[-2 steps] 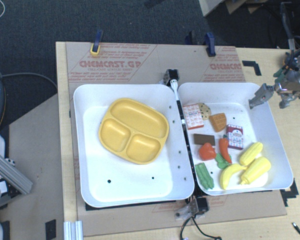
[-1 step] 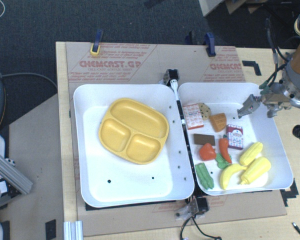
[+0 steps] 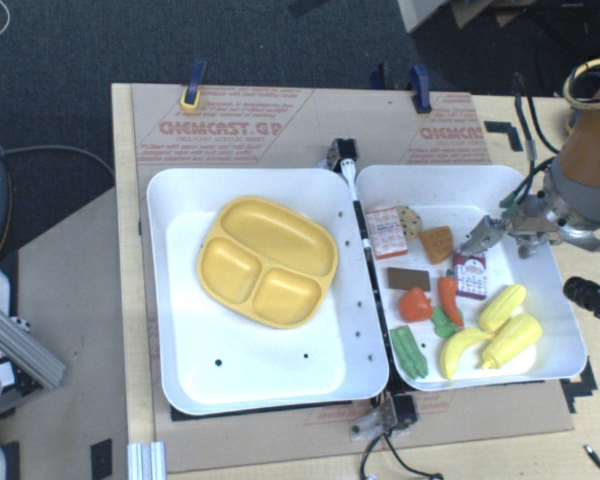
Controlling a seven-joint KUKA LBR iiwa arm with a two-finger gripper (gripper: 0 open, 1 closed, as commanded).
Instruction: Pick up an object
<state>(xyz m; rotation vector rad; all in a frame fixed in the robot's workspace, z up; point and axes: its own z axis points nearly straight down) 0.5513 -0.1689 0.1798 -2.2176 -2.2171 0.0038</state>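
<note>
**Arm over the right bin, toy food below**

The left bin holds one thing: a yellow divided plate with three compartments, lying a little tilted toward the upper middle of the bin.

The right bin sits just beside it, their rims meeting along the middle. Near its left wall lies a red-and-white packet, with a spotted cookie touching its upper right corner. A brown cracker is just right of the cookie. Below these lies a dark brown bar, then a red pepper and an orange carrot with a green top. A green pea pod rests by the lower left corner. Further right are a small red-and-white carton, a yellow banana and two yellow corn cobs, close together.

The gripper hangs above the carton, one grey finger slanting down to the left. How far it is open I cannot tell; nothing visible sits between its fingers. The arm comes in from the right.
</note>
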